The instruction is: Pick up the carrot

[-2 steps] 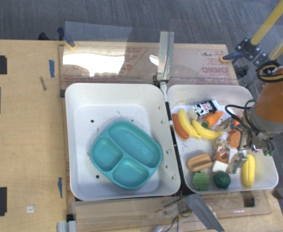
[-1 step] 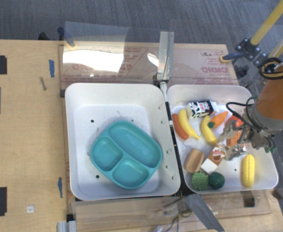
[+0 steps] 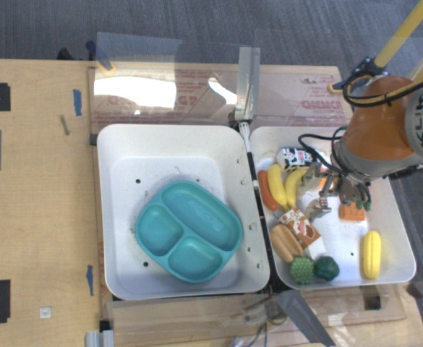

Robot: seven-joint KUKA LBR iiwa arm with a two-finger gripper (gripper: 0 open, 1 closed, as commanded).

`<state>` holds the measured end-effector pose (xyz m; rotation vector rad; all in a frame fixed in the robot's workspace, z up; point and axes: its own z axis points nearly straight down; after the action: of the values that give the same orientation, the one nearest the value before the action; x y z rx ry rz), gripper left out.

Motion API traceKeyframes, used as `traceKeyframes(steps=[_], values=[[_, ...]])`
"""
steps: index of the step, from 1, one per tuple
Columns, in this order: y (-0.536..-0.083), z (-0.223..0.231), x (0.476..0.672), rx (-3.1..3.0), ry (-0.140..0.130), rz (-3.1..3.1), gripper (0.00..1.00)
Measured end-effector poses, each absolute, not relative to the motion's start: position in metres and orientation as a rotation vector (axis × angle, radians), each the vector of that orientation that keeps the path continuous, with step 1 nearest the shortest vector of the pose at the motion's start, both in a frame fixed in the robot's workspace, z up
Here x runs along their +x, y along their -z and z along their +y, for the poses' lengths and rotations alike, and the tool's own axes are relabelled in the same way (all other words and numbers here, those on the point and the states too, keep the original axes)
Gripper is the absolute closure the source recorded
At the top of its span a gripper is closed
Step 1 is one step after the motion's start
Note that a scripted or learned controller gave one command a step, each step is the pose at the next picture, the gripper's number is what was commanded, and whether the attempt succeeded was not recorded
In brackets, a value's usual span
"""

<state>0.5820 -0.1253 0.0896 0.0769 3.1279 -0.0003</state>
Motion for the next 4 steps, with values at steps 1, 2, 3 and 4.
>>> traceKeyframes(steps=[1,2,3,4], values=[[-0.233,-0.091,0.603,0.293,-0.001,3.11,1.0],[-0.222,-0.076,0.617,-0.335,0.0,3.115,1.0],[-0.22,-0.177,0.654,-0.404,0.006,3.108,1.0],[-0.366,-0.186,0.669,-0.754,0.013,3.029,1.0]])
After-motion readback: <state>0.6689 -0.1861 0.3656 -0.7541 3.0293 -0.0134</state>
